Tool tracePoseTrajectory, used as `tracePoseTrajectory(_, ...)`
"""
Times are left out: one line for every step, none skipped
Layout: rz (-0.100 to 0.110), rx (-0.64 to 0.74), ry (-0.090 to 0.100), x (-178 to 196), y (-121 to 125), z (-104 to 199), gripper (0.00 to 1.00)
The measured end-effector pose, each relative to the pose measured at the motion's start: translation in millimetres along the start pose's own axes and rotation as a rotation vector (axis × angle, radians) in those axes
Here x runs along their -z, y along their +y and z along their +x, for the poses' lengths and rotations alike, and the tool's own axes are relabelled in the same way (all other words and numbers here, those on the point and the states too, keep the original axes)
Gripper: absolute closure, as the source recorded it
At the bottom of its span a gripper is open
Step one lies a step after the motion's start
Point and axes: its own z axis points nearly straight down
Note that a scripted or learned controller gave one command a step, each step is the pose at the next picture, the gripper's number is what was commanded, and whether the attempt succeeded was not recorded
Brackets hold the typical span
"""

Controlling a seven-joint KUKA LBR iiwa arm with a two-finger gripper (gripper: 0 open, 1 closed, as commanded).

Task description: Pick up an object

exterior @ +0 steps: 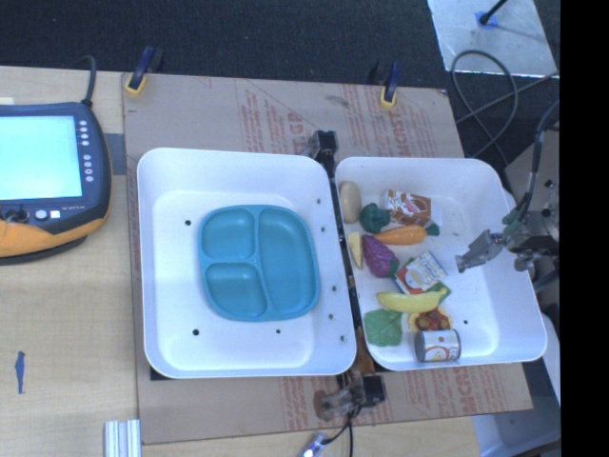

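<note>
A smooth blue sectioned plate (258,262) lies in the left bin (162,174). Glossy toy foods crowd the right bin (485,336). The gripper (474,254) hovers there tilted; its grip I cannot tell.

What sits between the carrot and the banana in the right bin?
In the camera view, a small red-and-white packet lies between the carrot and the banana.

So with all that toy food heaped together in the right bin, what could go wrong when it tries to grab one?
The gripper hangs at the right bin's right side, apart from the pile, so it may close on nothing. The items touch: the banana lies against the packet and the green piece, so reaching for one could nudge or pinch a neighbour. The can lies near the bin's wall, which might block a finger.
</note>
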Motion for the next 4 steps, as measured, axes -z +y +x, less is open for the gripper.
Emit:
tracePoseTrajectory(-0.002, 0.002, 0.001, -168.3, 0.5, 51.5, 0.0)
tracePoseTrajectory(0.0, -0.001, 0.0, -168.8, 67.9, 39.0, 0.0)
tracePoseTrajectory(0.0, -0.001, -0.001, -167.0, 138.4, 40.5, 0.0)
tracePoseTrajectory(0.046, -0.009, -0.01, -172.6, 155.4, 41.7, 0.0)
